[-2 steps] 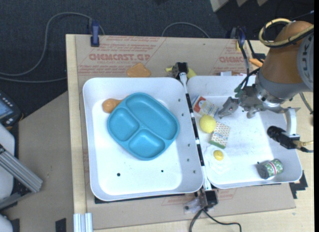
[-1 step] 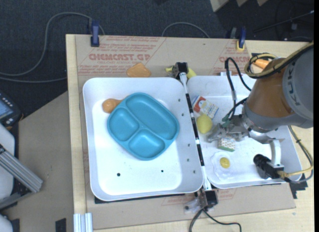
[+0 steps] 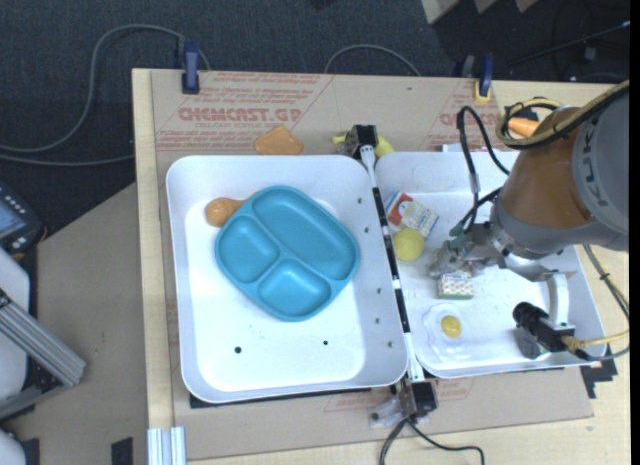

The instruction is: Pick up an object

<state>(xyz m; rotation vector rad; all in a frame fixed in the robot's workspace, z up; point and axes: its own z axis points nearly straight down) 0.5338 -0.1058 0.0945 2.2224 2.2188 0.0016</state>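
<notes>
— Where is the two-finger gripper (image 3: 462, 258)?

— Low over the right shallow white bin (image 3: 490, 348), in its left half. It sits at the end of the grey arm with the orange band (image 3: 545, 188), which reaches in from the right.

— Is it spread or closed?

— That cannot be told from this slanted view.

— Which object lies nearest to it?

— A small flat white card with coloured dots (image 3: 456, 286). It rests on the bin floor just beside the gripper, on the side toward the front edge. Whether the two touch cannot be told.

— What else is in that bin?

— A round yellow ball (image 3: 407, 245) sits to the gripper's left, near the wall shared with the other bin. A red and white packet (image 3: 410, 213) lies just behind the ball. A white toy fried egg with a yellow yolk (image 3: 447, 326) lies toward the front, near the dotted card.

— And the other bin?

— The left shallow white bin (image 3: 280, 353) holds a blue plastic plate with three compartments (image 3: 288, 251). An orange rounded piece (image 3: 220, 211) touches the plate's rear left edge. A second orange lump (image 3: 278, 141) lies on the cardboard-covered bench (image 3: 148, 253) behind that bin. A blue clamp (image 3: 190, 65) grips the bench's back edge.
</notes>
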